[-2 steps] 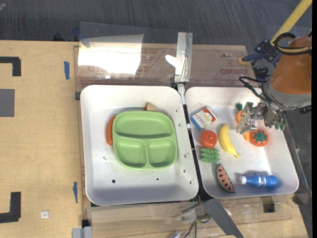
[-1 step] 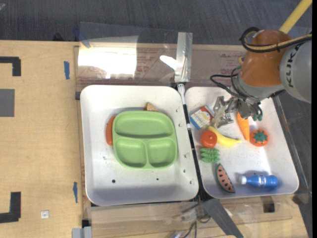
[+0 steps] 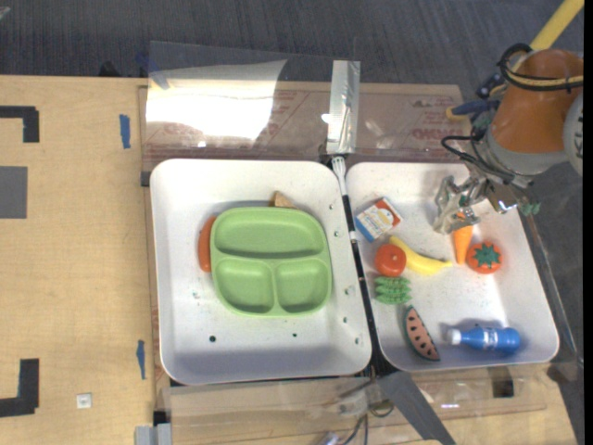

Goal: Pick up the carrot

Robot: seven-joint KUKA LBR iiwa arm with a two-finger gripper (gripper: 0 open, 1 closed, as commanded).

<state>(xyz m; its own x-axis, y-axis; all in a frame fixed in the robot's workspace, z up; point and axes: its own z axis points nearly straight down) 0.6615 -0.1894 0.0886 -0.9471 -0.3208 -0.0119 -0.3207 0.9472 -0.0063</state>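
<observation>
This is looking like a robotics lab, not a home or kitchen: a grey industrial arm [image 3: 542, 109] with an orange band is reaching in over a plywood table [image 3: 74, 248] that is carrying two shallow white bins [image 3: 176, 341] side by side. Blue tape marks [image 3: 124, 130] and black squares are sitting on the wood, a clear plastic sheet [image 3: 222, 109] is lying behind the bins, and toy plastic foods [image 3: 408, 260] are standing in for real ones.

matt green plastic tray [image 3: 271, 260], glossy white bins [image 3: 176, 276], bare wooden bench [image 3: 65, 276]
</observation>
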